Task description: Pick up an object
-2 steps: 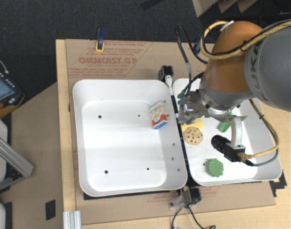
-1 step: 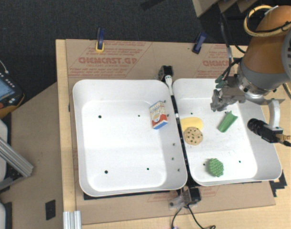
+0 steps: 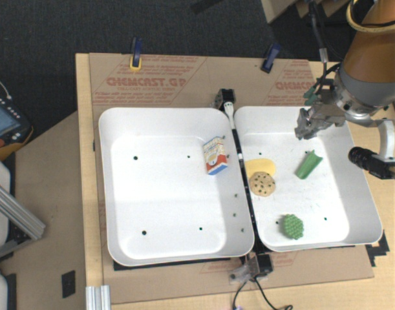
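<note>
Hovering over the far part of the right bin (image 3: 359,205), the end effector (image 3: 307,131) carries nothing visible; whether it is apart or together I cannot tell. Nothing is picked yet: the green block (image 3: 308,165), cookie (image 3: 262,185) and green ball (image 3: 291,226) lie nearer.

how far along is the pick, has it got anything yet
Nothing looks picked yet. The gripper hangs over the right bin's back part, with no object seen in it. The green block, cookie, yellow piece and green ball lie in that bin. The whole grasp is left.
</note>
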`<state>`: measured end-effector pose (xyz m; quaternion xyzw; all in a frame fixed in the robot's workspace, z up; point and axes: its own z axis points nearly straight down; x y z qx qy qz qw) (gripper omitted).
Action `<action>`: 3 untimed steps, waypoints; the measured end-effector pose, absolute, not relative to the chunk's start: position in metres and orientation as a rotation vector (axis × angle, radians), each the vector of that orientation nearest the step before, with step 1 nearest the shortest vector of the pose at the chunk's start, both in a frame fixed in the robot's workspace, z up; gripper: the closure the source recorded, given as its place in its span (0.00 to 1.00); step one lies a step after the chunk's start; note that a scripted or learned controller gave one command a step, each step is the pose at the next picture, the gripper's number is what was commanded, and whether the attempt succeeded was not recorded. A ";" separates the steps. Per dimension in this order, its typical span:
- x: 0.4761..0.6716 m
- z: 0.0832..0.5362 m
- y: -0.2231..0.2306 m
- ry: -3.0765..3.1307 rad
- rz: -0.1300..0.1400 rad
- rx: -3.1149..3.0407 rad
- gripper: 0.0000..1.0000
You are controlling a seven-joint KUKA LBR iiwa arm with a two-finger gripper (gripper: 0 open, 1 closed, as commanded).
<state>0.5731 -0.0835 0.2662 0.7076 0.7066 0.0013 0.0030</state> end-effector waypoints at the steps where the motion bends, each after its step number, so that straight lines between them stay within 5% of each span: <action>1: 0.592 0.333 -0.077 2.218 0.010 2.213 1.00; 2: 0.633 0.408 -0.077 2.217 0.011 2.211 1.00; 3: 0.653 0.331 -0.051 2.229 -0.008 2.224 1.00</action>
